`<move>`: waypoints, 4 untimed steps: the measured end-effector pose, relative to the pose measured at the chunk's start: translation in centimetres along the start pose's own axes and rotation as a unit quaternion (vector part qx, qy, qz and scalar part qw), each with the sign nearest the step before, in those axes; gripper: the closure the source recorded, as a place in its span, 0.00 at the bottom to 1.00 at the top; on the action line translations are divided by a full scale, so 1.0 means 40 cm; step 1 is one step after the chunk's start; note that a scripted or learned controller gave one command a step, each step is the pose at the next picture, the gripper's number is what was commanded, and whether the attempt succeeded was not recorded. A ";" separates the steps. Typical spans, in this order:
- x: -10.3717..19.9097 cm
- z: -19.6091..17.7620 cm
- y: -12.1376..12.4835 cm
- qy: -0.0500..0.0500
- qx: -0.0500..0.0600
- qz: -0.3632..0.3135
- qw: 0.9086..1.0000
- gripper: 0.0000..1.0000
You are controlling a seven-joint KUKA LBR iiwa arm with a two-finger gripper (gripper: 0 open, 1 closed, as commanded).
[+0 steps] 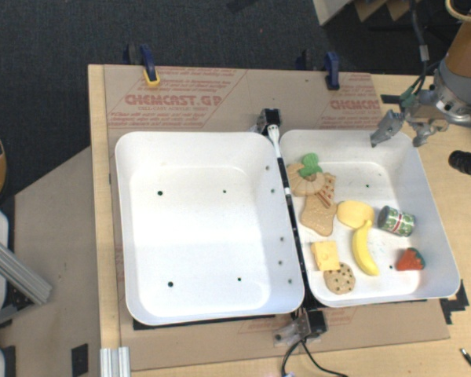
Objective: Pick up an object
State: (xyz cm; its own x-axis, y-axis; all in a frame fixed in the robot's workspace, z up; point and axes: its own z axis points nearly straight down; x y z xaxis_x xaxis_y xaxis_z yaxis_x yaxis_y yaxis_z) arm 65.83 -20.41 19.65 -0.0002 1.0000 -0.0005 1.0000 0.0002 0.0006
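The right bin (424,181) holds several toy foods: a green broccoli piece (310,163), tan cracker shapes (316,203), a yellow lemon (354,213), a banana (365,251), a cheese cube (325,254), a chocolate-chip cookie (339,277), a small green-labelled can (396,221) and a red strawberry (409,261). My gripper (402,130) hangs above the bin's far right corner, away from every item. Its two grey fingers are spread apart with nothing between them.
The left bin (141,163) lies beside the right one, divided by a black hinge strip (284,203). Two blue clamps (147,63) hold the brown board at the back. The arm's wrist (463,69) enters from the upper right.
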 end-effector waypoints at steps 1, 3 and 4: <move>0.188 0.288 -0.047 0.002 0.001 -0.002 1.000 0.00; 0.267 0.247 -0.012 0.001 -0.001 -0.001 1.000 1.00; 0.249 0.165 0.021 0.000 0.000 -0.001 1.000 1.00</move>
State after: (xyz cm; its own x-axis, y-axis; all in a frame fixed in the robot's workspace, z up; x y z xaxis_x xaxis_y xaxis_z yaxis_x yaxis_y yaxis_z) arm 66.69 -10.47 13.03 -0.0019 1.0000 -0.0009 1.0000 0.0019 0.0012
